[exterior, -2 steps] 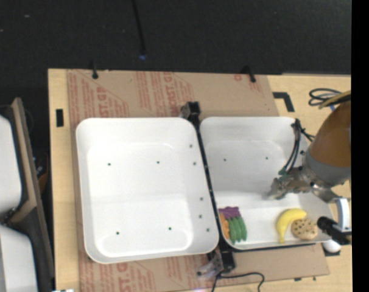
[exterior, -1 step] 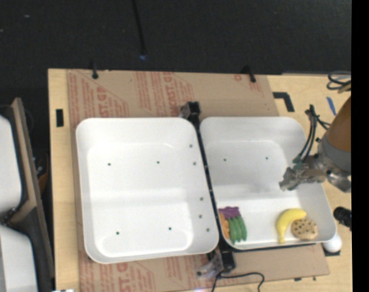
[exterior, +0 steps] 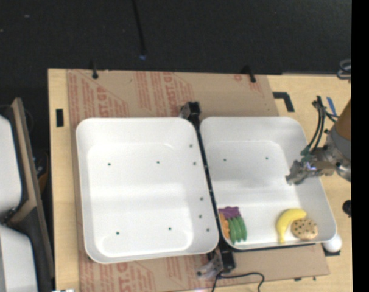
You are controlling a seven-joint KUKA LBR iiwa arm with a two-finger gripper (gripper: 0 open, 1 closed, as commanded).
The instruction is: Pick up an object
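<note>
We saw two shallow white bins side by side on a bench covered with printed cardboard [exterior: 142, 93]. The left bin [exterior: 87, 181] offered a wide bare floor marked by a few dark dots. In the right bin [exterior: 245, 126] the things all lay along the 6 o'clock rim: a yellow banana [exterior: 287, 221] toward 5 o'clock, a brown speckled cookie [exterior: 304, 228] touching it on its 3 o'clock side, and at 7 o'clock, against the divider between the bins, a small bundle of purple, orange and green pieces [exterior: 233, 225] that we could not identify. The bin's middle and 12 o'clock half were open floor. The gripper [exterior: 300, 172] hung at the right bin's 3 o'clock wall, well apart from the banana and cookie, with nothing visibly between its parts; it was small and blurred, so we could not tell whether it was released or clenched. The arm [exterior: 340, 139] behind it was cut off at the picture's 3 o'clock edge, with cables [exterior: 319, 123] trailing beside it.
</note>
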